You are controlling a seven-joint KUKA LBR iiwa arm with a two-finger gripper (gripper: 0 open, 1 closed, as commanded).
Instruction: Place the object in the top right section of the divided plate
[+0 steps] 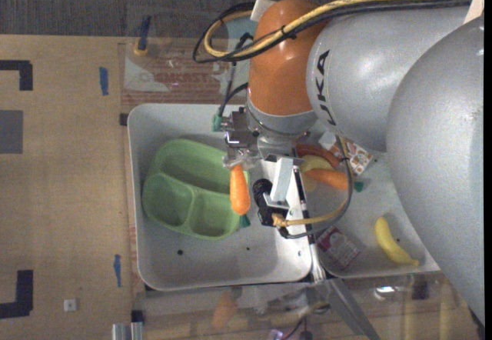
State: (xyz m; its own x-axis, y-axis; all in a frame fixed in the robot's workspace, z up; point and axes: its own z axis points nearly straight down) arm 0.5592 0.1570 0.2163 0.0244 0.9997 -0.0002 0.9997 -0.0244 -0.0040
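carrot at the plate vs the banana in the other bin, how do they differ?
The carrot is orange with a green end; the banana is yellow. The carrot is straight and stands vertical in the view at the right edge of the green divided plate, just under the gripper; the banana is curved and lies alone on the floor of the right bin. Both are long, narrow toy foods.

Pincer [240,164] holding carrot [239,191], above plate [181,186]

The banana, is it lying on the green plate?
No. The banana lies in the right bin, apart from the green plate, which sits in the left bin.
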